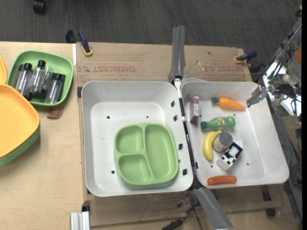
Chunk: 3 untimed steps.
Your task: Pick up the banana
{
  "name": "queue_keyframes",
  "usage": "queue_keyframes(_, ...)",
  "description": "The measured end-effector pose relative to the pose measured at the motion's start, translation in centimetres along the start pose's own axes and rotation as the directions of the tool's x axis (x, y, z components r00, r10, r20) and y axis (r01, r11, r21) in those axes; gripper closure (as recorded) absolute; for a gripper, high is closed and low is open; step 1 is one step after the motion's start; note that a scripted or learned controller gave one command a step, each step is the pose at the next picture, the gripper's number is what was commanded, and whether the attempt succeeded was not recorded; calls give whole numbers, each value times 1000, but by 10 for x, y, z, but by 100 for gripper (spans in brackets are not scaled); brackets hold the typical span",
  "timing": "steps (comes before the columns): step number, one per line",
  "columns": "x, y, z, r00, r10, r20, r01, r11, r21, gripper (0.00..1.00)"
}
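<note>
While the banana [208, 145] is lying in the right bin [268, 143], touching a small can [222, 142], you're seeing the gripper [256, 97] hovering over the bin's far right rim; grip state unclear.

Banana [208, 145] is hemmed in — bottle [218, 124] at 12 o'clock, can [222, 141] touching at 3; bare bin floor [195, 150] at 9.

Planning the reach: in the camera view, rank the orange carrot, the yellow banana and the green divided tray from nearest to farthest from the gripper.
From the gripper at the right bin's upper right:
1. Orange carrot, right bin's top.
2. Yellow banana, right bin's middle.
3. Green divided tray, left bin.
</note>
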<state>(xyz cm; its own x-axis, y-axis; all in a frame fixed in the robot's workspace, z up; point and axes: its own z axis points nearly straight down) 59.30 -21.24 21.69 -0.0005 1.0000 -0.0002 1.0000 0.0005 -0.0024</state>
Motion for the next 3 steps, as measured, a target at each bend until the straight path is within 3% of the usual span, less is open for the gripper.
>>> queue_keyframes(1, -9, 43, -17, 1000, -3, 1, 3, 1000, -1, 0)
queue_keyframes(2, -10, -22, -29, 1000, -6, 1, 6, 1000, -1, 0)
queue_keyframes(3, -10, -58, -13, 1000, -28, 0, 28, 1000, 0, 0)
